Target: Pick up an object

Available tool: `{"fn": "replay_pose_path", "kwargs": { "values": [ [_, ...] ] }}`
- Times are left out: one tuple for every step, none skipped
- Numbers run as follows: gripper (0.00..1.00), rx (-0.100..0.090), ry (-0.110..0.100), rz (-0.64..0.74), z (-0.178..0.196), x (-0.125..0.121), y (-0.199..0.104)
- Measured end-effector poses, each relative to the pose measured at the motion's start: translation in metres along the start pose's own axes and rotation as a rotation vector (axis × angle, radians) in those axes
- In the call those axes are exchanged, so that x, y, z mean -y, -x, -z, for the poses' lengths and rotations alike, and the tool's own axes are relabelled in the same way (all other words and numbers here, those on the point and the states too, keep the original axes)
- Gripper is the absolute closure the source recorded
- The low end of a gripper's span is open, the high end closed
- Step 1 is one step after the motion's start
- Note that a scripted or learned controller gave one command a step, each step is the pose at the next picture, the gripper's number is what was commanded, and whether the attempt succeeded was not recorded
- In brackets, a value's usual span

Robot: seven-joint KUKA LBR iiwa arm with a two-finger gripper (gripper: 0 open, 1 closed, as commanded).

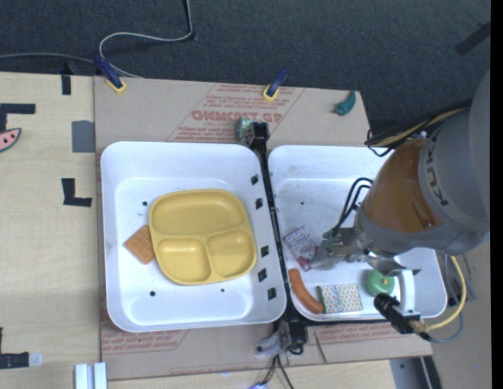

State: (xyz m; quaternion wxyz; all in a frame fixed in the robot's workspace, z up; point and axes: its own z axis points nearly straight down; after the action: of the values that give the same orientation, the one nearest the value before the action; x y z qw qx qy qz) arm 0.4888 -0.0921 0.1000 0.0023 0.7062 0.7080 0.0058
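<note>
My gripper [320, 255] hangs low over the middle of the right bin [316, 177], reaching in from the right under the orange band of the arm. Just left of its tip lies a small clear packet with pink print [296, 239]. An orange-red sausage-shaped object [304, 291] lies near the bin's front left corner. Beside it sits a white pad with a dotted pattern [342, 298]. A green round object [381, 283] rests further right, partly under the arm. Nothing is visible between the fingers.
The left bin [121, 217] holds a yellow divided tray [204, 235] with a tan cracker-like square [140, 244] tucked against its left side. A black divider strip [266, 217] runs between the bins. Cables and clips lie on the cardboard behind.
</note>
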Motion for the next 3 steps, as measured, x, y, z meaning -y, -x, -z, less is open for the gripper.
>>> {"fn": "replay_pose_path", "kwargs": {
  "values": [
    [0.0,0.0,-0.004,0.0,-0.001,0.001,0.0],
    [0.0,0.007,-0.005,0.0,-0.015,-0.092,0.003],
    [1.0,0.008,-0.007,0.001,-0.006,-0.092,0.003]
  ]
}}
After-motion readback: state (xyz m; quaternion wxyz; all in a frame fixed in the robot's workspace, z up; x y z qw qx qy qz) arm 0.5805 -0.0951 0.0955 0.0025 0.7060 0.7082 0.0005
